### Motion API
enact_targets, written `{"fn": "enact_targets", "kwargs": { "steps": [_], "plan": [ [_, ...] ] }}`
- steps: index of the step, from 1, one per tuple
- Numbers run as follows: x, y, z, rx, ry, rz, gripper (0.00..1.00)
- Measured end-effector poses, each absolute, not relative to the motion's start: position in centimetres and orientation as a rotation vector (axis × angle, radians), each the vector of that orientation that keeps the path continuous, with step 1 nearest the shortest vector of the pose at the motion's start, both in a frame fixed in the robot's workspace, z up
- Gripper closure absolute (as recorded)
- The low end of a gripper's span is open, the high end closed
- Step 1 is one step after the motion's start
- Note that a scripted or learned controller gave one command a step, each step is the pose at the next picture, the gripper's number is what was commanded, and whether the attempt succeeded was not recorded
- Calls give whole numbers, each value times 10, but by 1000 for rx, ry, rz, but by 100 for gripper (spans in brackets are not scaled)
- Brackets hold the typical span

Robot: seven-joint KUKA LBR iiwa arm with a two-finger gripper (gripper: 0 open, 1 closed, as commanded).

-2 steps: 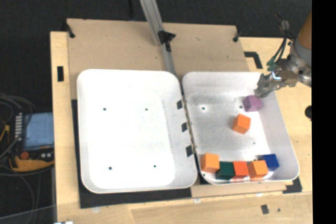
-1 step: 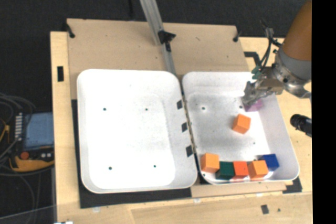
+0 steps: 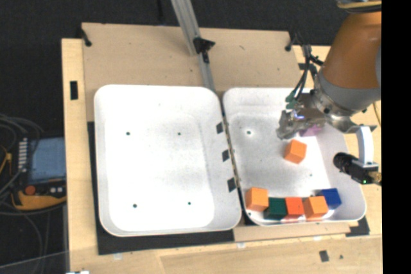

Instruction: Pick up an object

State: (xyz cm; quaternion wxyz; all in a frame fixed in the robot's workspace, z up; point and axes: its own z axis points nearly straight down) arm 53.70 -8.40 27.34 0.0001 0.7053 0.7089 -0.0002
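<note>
The pincer [image 3: 290, 126] hangs low in the right bin [image 3: 257, 106]; whether it is open or closed, I cannot tell. An orange cube [image 3: 295, 151] lies loose just beside it. More blocks [image 3: 293, 205] line the near wall. Best centre over the lone cube, then descend squarely

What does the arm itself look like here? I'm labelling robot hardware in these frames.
The arm is a thick rounded grey body with a broad orange band above the wrist. Thin dark cables run down beside it to a small metallic grey gripper.
</note>
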Motion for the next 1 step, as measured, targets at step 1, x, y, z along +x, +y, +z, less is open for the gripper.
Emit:
{"fn": "enact_targets", "kwargs": {
  "steps": [1],
  "plan": [
    [530, -37, 254, 2216, 2228, -1, 100]
  ]
}}
